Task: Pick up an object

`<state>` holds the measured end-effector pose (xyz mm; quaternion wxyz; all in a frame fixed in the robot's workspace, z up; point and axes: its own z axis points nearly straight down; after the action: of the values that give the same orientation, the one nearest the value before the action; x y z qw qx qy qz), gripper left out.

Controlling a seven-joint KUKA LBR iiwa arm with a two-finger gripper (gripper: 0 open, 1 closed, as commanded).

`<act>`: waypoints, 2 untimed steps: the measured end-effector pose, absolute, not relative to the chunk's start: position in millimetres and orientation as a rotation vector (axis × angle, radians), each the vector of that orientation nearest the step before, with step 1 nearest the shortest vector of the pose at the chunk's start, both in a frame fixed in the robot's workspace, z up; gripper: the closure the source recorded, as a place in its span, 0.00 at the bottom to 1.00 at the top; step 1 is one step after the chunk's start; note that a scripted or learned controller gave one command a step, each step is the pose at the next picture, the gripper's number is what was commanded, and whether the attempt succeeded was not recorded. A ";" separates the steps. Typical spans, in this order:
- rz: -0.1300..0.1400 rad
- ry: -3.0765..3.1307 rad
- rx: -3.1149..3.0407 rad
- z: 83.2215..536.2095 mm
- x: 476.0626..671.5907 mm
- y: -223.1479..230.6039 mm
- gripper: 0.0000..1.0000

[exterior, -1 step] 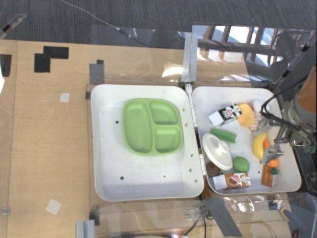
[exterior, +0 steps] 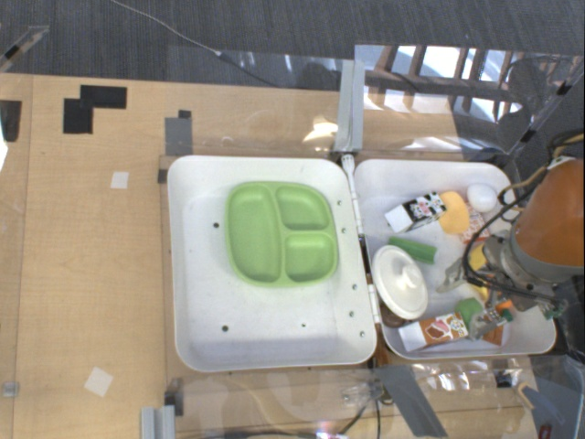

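Arm low over the right bin's clutter; green plate alone in the left bin.

The arm (exterior: 548,222) with its orange band reaches in from the right over the right bin (exterior: 402,174), and the tool (exterior: 475,286) sits down among the things there; I cannot tell how it is set. Just beside it lie a white lid (exterior: 400,280), a green stick (exterior: 411,248), a yellow piece (exterior: 454,213), a white ball (exterior: 482,196), a black-and-white packet (exterior: 416,211) and a red-printed box (exterior: 441,329). The divided green plate (exterior: 281,233) rests flat in the left bin (exterior: 196,327) on the wooden surface (exterior: 82,273).
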<state>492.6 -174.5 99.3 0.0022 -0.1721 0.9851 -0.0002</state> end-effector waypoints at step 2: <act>-0.003 3.116 -0.263 87.7 656.5 -129.1 0.00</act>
<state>656.5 -129.1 87.7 0.0073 -0.0842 0.9964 -0.0010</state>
